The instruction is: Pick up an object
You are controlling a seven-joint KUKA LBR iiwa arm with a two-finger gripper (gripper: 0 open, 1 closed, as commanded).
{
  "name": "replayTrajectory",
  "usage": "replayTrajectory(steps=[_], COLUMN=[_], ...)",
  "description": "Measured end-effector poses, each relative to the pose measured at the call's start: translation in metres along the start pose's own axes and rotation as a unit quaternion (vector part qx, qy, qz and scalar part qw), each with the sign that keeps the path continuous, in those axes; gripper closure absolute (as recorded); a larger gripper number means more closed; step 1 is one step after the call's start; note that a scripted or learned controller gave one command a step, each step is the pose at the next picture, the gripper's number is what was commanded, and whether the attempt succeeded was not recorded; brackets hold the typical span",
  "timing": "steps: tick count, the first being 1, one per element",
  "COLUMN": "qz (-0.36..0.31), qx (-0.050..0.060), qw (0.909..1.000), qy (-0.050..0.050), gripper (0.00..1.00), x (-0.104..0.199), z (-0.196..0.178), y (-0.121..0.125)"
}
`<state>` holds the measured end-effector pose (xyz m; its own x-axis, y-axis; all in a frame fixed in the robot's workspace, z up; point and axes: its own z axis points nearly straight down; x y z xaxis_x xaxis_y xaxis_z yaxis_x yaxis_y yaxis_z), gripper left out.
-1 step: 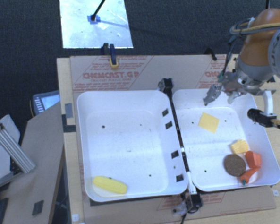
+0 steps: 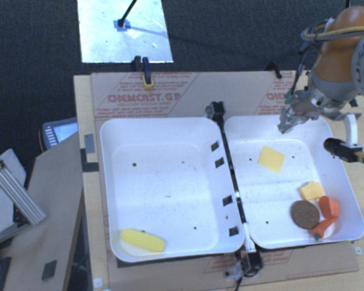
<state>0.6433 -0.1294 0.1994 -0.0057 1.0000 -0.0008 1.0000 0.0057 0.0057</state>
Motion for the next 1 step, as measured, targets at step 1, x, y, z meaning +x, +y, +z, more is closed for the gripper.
replayTrajectory(steps=[1], qz=[-0.003], qx=[0.0], qw=[1.0], qy=[0.002], gripper=[1.0], x=[0.0707], z=[-0.0055], y=[0.0276])
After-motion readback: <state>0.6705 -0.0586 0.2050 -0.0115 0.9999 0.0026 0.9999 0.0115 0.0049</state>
